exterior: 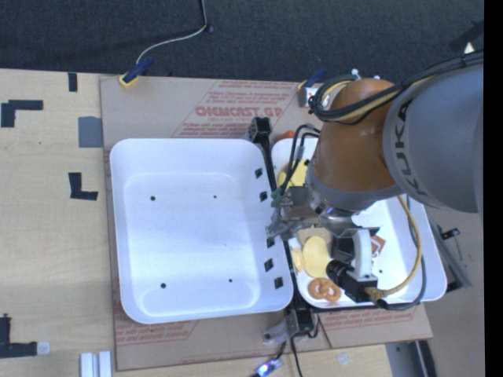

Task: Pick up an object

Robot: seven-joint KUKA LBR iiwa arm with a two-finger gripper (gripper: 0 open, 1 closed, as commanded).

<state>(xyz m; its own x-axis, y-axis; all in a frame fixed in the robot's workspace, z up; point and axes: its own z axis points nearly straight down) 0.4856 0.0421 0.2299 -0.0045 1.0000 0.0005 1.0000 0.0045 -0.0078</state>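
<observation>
My arm reaches in from the right and hangs low over the right bin (424,285), covering most of it. The gripper (288,217) sits at that bin's left wall, close to the divide between the two bins. Just below it lies a pale yellow rounded object (314,254). An orange-brown pretzel-shaped object (324,290) rests near the bin's front edge. A yellow piece (298,173) shows behind the gripper at the bin's far side. A red and white item (378,246) peeks out to the right of the wrist.
The left white bin (126,210) stands beside the right one on a brown board (228,108). Small black clips (275,265) line the shared wall between the bins. A cable with a yellow and blue plug (135,72) lies behind the board.
</observation>
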